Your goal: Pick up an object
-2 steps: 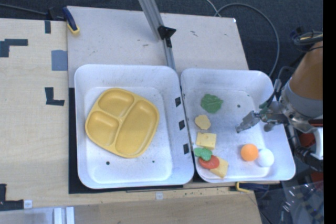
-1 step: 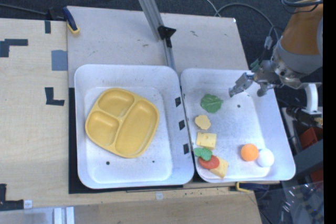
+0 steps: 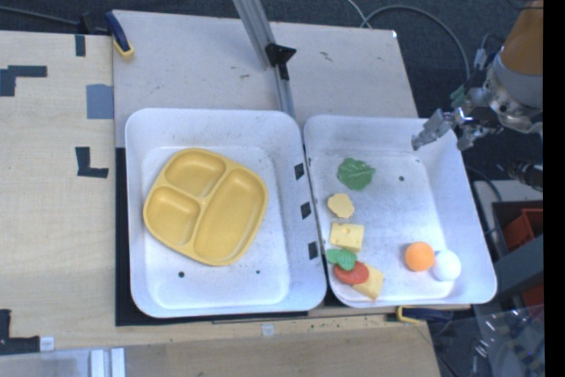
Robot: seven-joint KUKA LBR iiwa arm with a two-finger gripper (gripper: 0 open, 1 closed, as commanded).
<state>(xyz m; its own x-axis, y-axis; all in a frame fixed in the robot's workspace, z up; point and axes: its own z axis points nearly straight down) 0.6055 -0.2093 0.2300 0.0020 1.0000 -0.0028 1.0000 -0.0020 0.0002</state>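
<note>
a pale worktop (image 3: 203,71) is carrying two white bins, the left bin (image 3: 141,278) holding a yellow divided plate (image 3: 206,205). the arm is entering from the right, partly cut off by the frame edge. the tool (image 3: 434,130) is hovering over the right bin's (image 3: 397,146) upper right corner; how far open it is cannot be told, and nothing is showing between its tips. the green leaf (image 3: 356,173), yellow pieces (image 3: 345,223), orange ball (image 3: 419,257) and white ball (image 3: 447,266) are lying well apart from it.

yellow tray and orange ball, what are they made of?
Tray: looks like moulded plastic, matte yellow, one colour throughout, with smooth rounded compartments. Orange ball: probably plastic or rubber, smooth and evenly coloured; too small to tell more.
</note>
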